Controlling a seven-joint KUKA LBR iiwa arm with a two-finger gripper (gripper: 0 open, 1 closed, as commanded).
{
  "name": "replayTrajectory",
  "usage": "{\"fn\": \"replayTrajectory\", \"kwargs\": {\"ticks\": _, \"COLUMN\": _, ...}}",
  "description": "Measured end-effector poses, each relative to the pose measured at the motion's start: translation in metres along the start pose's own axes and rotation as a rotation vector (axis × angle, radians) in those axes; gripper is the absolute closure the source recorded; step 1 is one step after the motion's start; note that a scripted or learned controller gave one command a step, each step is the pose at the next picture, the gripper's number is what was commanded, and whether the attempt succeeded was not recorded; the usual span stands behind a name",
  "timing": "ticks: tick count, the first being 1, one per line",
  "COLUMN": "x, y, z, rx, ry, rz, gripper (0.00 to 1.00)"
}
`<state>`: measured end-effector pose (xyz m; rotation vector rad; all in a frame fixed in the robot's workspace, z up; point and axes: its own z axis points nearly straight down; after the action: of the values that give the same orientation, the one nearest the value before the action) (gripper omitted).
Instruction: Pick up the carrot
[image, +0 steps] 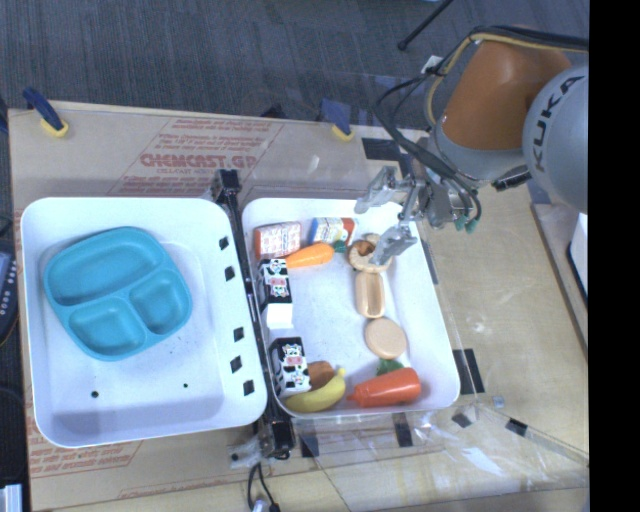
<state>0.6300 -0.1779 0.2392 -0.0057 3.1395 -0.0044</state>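
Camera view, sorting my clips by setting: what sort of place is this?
Likely a robot lab bench: a KUKA arm, two white bins clamped on a board, and toy food such as a carrot.

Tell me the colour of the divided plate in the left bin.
The divided plate is light blue, clearest in the camera view, lying in the left bin.

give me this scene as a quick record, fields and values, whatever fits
target: carrot, lying near the far edge of the right bin, beside two small cartons
gripper: gripper low over the right bin's far right corner, right of the carrot, nothing seen held
right bin, other contents: banana, red-orange vegetable, two cow-print cartons, tan food pieces
left bin: left bin with a blue divided plate
task status: carrot not yet picked up
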Motion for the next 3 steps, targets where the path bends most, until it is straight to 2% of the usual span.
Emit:
{"fn": "replayTrajectory", "kwargs": {"ticks": 1, "x": 0.002, "y": -0.006, "z": 0.121, "rx": 0.002, "ry": -0.012, "rz": -0.039, "gripper": 0.00}}
{"fn": "replayTrajectory", "kwargs": {"ticks": 2, "x": -0.024, "y": -0.027, "z": 0.147, "rx": -0.006, "ry": 0.022, "rz": 0.103, "gripper": 0.00}}
{"fn": "replayTrajectory", "kwargs": {"ticks": 3, "x": -0.006, "y": 0.035, "z": 0.147, "rx": -0.004, "ry": 0.003, "rz": 0.313, "gripper": 0.00}}
